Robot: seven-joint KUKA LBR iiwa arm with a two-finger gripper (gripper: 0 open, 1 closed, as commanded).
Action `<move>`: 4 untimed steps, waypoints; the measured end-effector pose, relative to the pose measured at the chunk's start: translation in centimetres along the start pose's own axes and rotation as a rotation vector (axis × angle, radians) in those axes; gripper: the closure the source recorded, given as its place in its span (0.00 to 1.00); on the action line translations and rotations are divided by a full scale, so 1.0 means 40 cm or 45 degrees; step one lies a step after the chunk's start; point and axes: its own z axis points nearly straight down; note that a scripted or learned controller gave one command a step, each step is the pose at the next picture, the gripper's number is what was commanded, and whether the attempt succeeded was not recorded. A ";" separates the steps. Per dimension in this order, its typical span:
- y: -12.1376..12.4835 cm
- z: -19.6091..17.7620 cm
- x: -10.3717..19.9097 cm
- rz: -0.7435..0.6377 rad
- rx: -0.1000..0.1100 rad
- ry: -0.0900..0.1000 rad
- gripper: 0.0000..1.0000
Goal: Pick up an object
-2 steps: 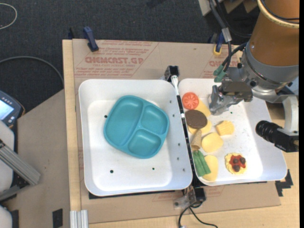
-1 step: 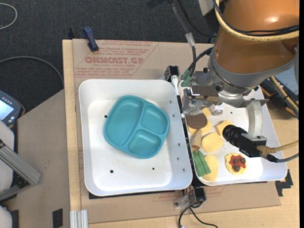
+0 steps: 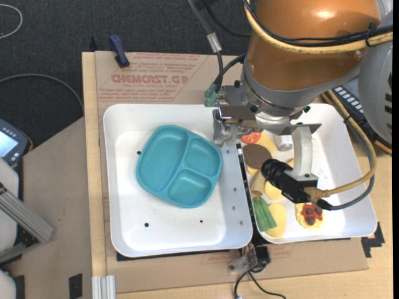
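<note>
My gripper [image 3: 262, 136] hangs below the big orange wrist band, over the far left part of the right bin [image 3: 358, 167], close to the wall between the two bins. Under and just in front of it lie small toy foods: a red piece [image 3: 251, 138], a brown round piece [image 3: 254, 156], pale yellow pieces [image 3: 272, 190], a green piece [image 3: 264, 213] and a red-and-yellow item [image 3: 310, 215]. The wrist body hides whatever lies directly beneath the gripper. I see nothing held.
A teal divided plate [image 3: 179, 165] lies in the middle of the left bin [image 3: 118, 167]. A black cylinder with a yellow hose [image 3: 284, 179] hangs off the arm over the right bin. Both bins rest on a cardboard sheet [image 3: 149, 73]; a blue clip [image 3: 118, 50] sits at its far edge.
</note>
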 end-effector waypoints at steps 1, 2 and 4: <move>0.002 -0.025 -0.008 0.008 -0.002 -0.001 1.00; 0.107 0.378 -0.093 0.016 0.024 -0.010 1.00; 0.002 0.058 -0.015 0.007 -0.013 0.003 1.00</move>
